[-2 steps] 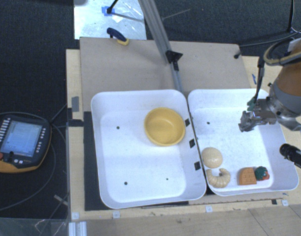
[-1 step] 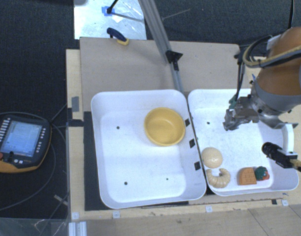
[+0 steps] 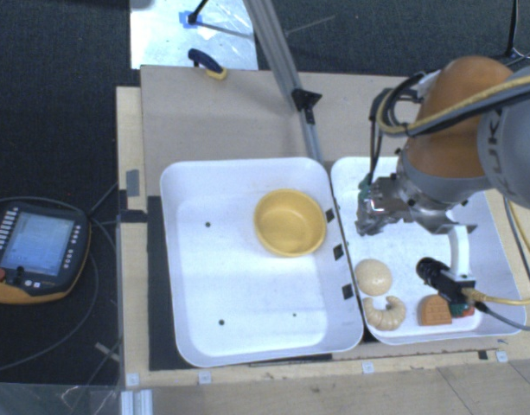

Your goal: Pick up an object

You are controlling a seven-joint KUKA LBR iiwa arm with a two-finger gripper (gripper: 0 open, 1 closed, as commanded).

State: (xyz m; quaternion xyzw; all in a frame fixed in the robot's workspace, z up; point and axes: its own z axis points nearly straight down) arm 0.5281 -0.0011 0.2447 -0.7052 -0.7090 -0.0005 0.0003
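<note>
A yellow bowl (image 3: 289,221) sits in the left bin (image 3: 204,258), near its right wall. In the right bin (image 3: 498,258) lie a cream, egg-shaped object (image 3: 373,276), a curled beige shrimp-like piece (image 3: 386,313) and a small orange-brown piece (image 3: 434,310) along the front. My gripper (image 3: 369,219) hangs over the right bin's left part, above and just behind the cream object. Nothing shows between its fingers, and the arm hides whether they are open or shut.
A black cylinder with a cable (image 3: 439,279) hangs off the arm over the right bin's front. A metal tripod leg (image 3: 282,59) slants down to the bins' back edge. A teach pendant (image 3: 33,249) lies on the floor at left.
</note>
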